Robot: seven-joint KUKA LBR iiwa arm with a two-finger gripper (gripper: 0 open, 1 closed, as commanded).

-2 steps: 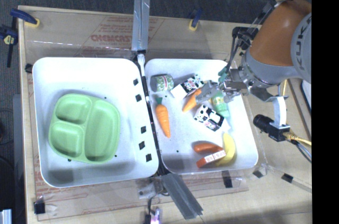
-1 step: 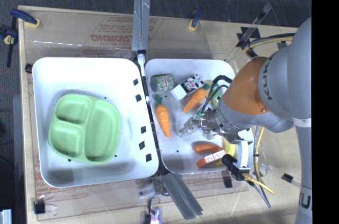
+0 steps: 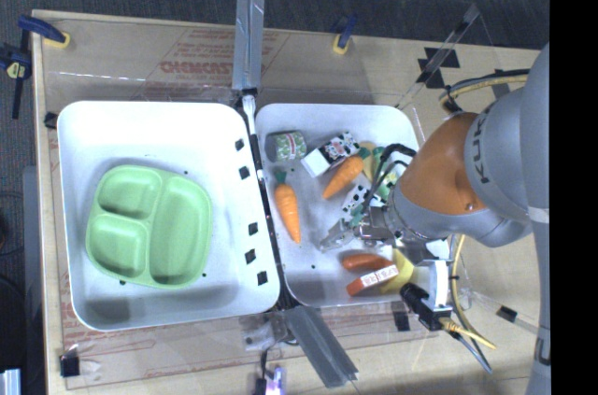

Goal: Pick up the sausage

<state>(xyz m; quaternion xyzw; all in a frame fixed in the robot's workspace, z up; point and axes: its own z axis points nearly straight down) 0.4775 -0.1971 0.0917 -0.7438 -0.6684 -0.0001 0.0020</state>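
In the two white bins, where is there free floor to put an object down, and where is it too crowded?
Left bin: bare floor borders the green divided plate, widest along the top and bottom edges. Right bin: a small patch lies below the lone carrot. Its right half is crowded: second carrot, sausage, packets and the end effector.

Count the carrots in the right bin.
2. One carrot lies near the bin's left wall; the other carrot lies slanted near the middle, by the arm. More may be hidden under the arm.
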